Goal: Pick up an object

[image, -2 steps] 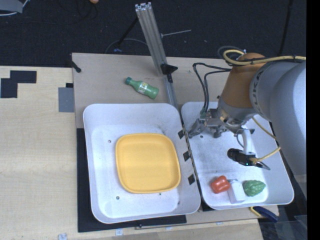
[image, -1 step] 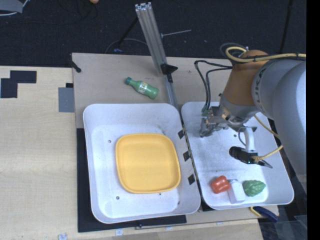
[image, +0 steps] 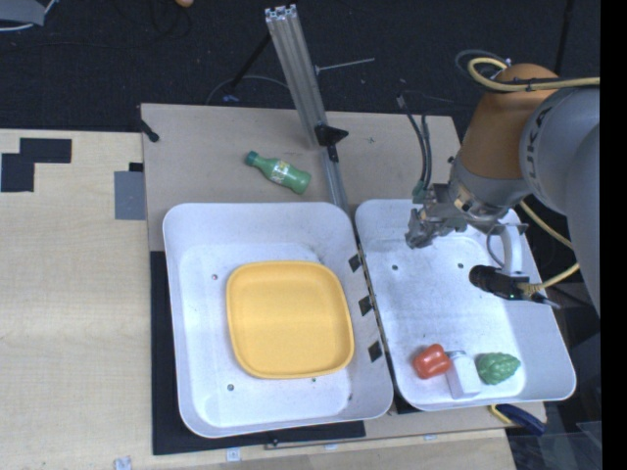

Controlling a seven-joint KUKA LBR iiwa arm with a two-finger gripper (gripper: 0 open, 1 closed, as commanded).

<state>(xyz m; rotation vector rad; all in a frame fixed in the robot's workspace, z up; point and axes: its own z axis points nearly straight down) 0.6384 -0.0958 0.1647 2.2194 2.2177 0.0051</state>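
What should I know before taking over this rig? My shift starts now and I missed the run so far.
Tool: over the top left of the right bin, nothing seen in it; whether it is open or shut is not clear.
Right bin, near edge: red item, small white item, green item, close together.
Left bin: yellow plate.
Green bottle lies on the bench behind the left bin.
Done: nothing picked yet.
Left: bring the tool to an item, grip, lift.
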